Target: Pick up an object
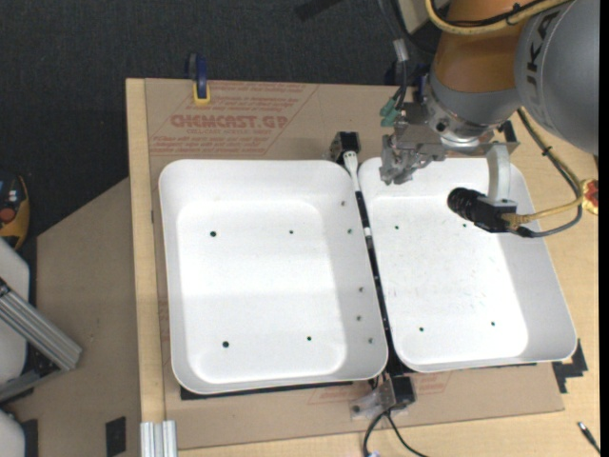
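Two white bins are seen side by side; no object to pick can be made out in the left bin (pixel 190 255), nor on the floor of the right bin (pixel 533 284); one gripper (pixel 398 171) is poised over the right bin's far-left corner; whether it is spread or pressed together cannot be told; so no direction from gripper to object can be given.

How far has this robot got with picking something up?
Nothing looks done yet: the view shows no object between the fingers of the gripper. In hand: the arm has the gripper at the far left corner of the right bin, beside the divide from the left bin. Left: find an object, grasp it and lift it. I can make out no loose object on either bin's white floor, only small dark dots.
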Action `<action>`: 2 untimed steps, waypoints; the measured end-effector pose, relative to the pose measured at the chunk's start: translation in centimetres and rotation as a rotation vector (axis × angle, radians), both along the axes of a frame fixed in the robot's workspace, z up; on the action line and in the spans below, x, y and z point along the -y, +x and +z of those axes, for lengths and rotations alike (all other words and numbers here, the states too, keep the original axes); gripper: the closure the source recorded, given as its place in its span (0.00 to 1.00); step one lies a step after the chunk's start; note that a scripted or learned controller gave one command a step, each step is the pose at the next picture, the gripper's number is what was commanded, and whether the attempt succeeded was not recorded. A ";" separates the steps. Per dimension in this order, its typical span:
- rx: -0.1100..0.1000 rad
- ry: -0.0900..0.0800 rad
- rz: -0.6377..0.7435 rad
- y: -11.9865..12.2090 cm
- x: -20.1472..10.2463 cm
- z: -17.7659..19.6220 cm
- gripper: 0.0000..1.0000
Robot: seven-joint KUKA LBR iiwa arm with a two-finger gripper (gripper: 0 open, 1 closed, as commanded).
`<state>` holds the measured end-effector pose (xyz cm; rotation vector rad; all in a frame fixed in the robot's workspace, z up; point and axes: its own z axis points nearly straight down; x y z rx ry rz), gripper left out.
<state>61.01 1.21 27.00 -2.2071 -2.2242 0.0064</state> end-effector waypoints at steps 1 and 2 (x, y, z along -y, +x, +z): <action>0.022 -0.001 -0.003 0.4 -3.9 10.5 1.00; 0.008 -0.002 -0.005 5.8 -7.3 1.5 1.00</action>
